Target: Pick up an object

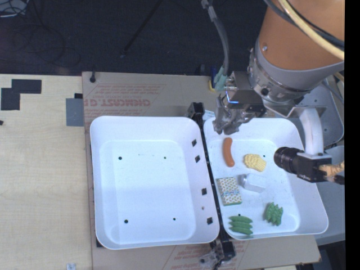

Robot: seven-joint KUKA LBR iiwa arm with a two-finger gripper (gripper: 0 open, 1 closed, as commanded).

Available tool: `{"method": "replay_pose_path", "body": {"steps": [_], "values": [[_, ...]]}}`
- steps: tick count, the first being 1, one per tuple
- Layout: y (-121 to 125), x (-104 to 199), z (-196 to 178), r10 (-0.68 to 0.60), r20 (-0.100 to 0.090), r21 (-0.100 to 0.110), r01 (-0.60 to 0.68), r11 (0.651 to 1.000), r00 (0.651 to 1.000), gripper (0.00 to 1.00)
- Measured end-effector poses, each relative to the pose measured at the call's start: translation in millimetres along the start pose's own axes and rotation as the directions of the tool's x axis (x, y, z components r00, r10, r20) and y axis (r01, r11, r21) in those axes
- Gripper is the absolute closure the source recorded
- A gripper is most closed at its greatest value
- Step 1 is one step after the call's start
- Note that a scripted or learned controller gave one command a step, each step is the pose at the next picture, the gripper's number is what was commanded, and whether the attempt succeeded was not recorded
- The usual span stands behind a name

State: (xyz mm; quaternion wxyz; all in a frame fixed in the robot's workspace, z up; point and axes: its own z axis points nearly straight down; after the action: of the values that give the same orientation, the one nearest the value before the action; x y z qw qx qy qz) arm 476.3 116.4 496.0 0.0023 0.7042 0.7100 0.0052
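Observation:
My gripper (226,127) hangs over the back left corner of the right bin (306,145), just above the far end of an orange sausage (228,151). Nothing shows between its fingers. In the same bin lie a yellow corn cob (255,162), a clear plastic piece (248,183), a patterned square packet (229,190), green pea pods (241,224) and a green leafy piece (273,213).
The left bin (147,179) stands beside the right one, split from it by a black divider with clips (203,167). A black cylinder on a white mount (296,162) reaches over the right bin's right side. Cardboard (140,94) lies under both bins.

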Motion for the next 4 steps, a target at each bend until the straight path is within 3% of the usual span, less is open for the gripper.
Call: {"method": "replay_pose_path", "body": {"steps": [1,3,4], "values": [[0,-2,-2,0.0,0.007,0.017,0.0,1.0,1.0,1.0],[0,-1,-20,-0.014,0.008,0.026,0.014,1.0,1.0,1.0],[0,25,-42,0.005,0.004,0.012,-0.005,1.0,1.0,1.0]]}}
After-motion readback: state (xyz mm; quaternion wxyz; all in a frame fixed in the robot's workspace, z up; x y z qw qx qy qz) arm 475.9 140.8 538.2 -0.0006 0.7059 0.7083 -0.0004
